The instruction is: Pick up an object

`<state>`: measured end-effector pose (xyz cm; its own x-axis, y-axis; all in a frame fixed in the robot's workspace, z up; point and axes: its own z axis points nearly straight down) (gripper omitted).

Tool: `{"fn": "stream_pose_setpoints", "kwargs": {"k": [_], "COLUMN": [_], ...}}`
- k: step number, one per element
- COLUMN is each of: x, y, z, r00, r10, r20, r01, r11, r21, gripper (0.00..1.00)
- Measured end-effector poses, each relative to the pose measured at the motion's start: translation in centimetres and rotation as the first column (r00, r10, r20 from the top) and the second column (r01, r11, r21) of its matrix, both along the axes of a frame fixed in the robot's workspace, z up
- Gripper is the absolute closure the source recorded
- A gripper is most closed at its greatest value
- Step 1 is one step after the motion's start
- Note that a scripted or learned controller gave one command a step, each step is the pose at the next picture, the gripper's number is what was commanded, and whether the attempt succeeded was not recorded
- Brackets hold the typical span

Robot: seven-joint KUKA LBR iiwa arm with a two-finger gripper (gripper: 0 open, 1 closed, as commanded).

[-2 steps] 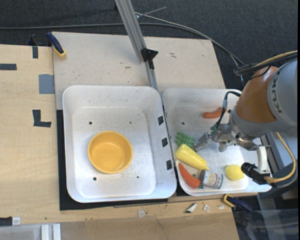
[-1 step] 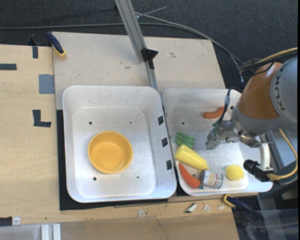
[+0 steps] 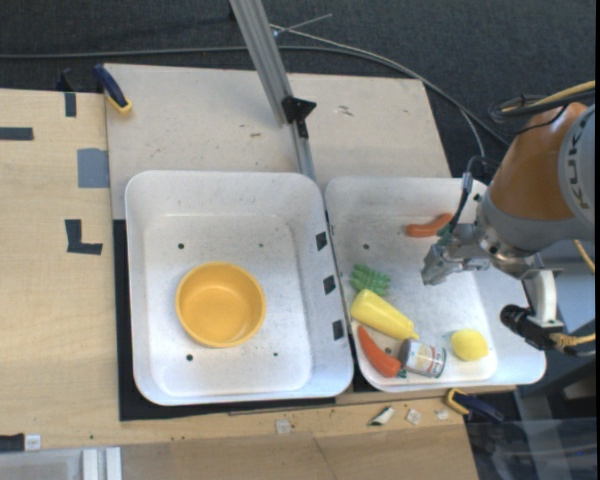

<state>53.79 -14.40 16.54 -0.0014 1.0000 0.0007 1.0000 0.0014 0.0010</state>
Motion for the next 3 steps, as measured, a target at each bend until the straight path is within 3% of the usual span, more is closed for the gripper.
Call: {"fn": "stream_pose_setpoints", "kwargs": {"k": [2,3], "x": [0.2,-0.1], "y": [-0.5,4.5], "z": [12.8,12.6], "r00": [1.0,1.0], "r10": [-0.001,0.004], "r20": [0.005,-0.002], "r01": [0.001,-0.004], "r11": [1.0,1.0], "r21": [-0.001,0.001], "gripper": [1.0,1.0]}}
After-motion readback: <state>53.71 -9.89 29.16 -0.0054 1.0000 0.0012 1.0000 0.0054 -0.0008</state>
